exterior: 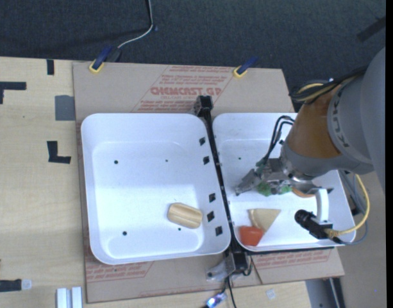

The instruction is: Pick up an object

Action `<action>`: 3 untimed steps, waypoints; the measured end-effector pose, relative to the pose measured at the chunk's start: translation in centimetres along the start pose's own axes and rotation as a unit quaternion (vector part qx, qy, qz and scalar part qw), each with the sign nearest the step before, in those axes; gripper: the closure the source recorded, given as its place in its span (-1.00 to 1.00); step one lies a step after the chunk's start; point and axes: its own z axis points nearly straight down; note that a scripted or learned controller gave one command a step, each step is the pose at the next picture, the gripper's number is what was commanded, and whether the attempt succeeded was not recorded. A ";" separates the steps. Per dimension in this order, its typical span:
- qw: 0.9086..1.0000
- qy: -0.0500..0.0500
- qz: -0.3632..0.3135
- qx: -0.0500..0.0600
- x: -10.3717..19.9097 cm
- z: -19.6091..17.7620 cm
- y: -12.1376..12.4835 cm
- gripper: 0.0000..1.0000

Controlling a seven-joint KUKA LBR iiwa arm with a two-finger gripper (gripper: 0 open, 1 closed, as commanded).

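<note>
Two white bins sit side by side at mid-frame on a cardboard sheet (183, 92). The left bin (103, 146) holds a tan roll-shaped object (184, 215) toward its lower right. In the right bin (238, 133), the gripper (255, 181) is low over a green object (268, 188); below lie a beige wedge (265, 217) and a red piece (250, 236), touching.

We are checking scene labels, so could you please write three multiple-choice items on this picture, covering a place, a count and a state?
1. Where does the tan wooden piece lie?
A. left bin
B. right bin
C. on the cardboard

2. How many loose things lie near the right bin's front edge?
A. none
B. two
C. five

3. How does the arm stand?
A. over the left bin
B. parked off the bench
C. reaching into the right bin

Key: A, it rests on the left bin floor; B, a pale wedge and a red piece; C, its wrist hangs above the right bin.
</note>
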 end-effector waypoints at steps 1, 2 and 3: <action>1.000 -0.002 0.001 -0.005 -6.7 -1.2 9.8 -1.00; 1.000 0.002 0.001 0.003 -3.2 1.0 3.5 -1.00; 1.000 0.003 -0.001 0.000 3.5 -6.7 -4.5 -1.00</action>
